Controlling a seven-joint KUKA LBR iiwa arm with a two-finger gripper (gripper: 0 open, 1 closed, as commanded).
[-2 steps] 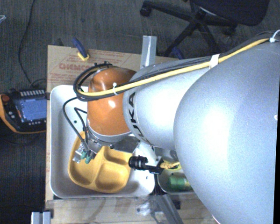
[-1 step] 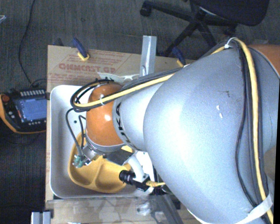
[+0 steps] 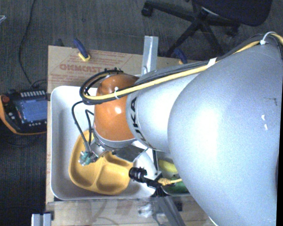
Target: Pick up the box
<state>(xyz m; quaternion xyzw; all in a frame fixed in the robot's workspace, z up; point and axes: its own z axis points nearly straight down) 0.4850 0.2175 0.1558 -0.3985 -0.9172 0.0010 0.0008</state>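
Note:
My grey arm reaches in from the right, and its orange band (image 3: 114, 111) hangs over the left white bin (image 3: 60, 129). Below the band, the gripper (image 3: 87, 155) points down at the left part of a yellow divided dish (image 3: 102, 178) that lies in the bin's near half. The wrist hides most of the gripper from above. The arm's bulk covers the middle of the left bin and most of the right one.
A yellow-green object (image 3: 168, 168) peeks out under the arm at the right bin's edge. A black cable plug (image 3: 138, 174) sticks out over the dish. A teach pendant (image 3: 23, 112) lies left of the bench. Blue clamps (image 3: 81, 48) hold the far board.

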